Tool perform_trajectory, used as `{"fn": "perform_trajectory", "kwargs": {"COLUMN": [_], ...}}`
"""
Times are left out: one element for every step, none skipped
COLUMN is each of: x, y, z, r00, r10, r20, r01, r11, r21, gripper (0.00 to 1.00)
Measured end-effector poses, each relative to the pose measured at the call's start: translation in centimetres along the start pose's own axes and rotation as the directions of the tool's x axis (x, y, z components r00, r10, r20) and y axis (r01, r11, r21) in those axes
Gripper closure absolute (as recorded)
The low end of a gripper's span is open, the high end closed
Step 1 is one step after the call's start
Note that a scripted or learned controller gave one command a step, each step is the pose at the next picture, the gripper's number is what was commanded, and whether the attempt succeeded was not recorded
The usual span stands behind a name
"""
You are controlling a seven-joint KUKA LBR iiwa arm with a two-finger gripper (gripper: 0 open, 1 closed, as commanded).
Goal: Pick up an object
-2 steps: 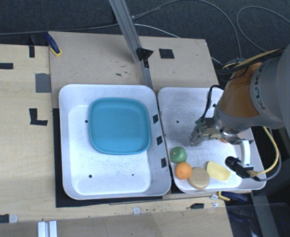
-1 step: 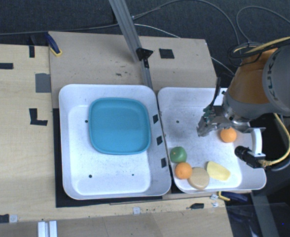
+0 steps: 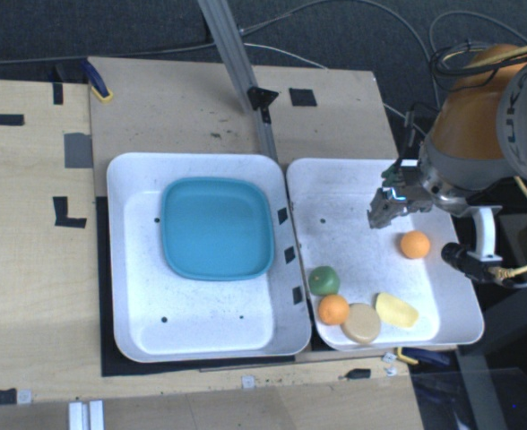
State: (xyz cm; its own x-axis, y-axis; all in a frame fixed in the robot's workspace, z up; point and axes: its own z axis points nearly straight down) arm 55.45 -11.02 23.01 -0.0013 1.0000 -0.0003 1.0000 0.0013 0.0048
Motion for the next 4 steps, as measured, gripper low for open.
{"fn": "perform_trajectory", "kwargs": {"x": [0.0,5.5,10.7,16.4], "y": [0.1,1.0,1.7,2.5], "z": [-5.2,-3.4,-3.6,-1.8], "r00": [1.000,1.000,1.000,1.000], "r10": [0.001,-0.003,-0.003,-0.003], "r20": [0.000,-0.001,-0.001,-0.001], "r01": [-0.001,0.003,0.003,0.003], "r11": [1.000,1.000,1.000,1.000], "r21": [0.001,0.007,0.006,0.007], "gripper": [1.00,1.00,1.00,1.00]}}
